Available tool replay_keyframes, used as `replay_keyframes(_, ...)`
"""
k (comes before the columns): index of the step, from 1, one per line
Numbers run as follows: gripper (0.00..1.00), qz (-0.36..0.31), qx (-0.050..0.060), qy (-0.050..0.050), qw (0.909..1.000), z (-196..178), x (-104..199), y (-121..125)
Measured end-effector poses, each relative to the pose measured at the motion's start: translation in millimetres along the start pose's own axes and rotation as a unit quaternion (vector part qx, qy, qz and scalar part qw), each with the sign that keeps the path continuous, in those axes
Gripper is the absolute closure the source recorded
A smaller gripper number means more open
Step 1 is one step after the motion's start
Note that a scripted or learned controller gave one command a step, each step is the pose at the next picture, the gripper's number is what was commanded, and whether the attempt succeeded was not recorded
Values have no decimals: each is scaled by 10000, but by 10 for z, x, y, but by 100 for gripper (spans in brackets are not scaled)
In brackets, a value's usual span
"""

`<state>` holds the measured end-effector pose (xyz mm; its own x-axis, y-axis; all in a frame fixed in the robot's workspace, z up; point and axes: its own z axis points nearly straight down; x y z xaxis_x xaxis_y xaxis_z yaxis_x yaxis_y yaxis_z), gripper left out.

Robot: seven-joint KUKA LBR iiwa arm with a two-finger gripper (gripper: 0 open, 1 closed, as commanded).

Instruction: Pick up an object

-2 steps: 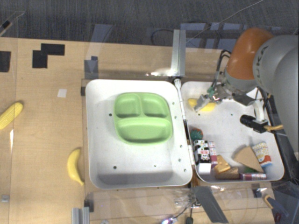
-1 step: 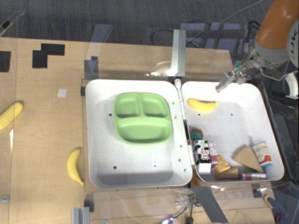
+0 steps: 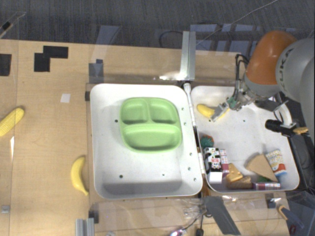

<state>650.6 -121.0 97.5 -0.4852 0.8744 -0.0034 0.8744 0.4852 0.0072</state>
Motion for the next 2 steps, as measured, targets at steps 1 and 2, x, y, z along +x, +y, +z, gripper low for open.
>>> replay_keyframes(1, 100, -1, -32, -11, 10000, -112, -11, 27)
replay_keyframes(2, 0, -1, -31, -11, 10000, -112, -11, 27)
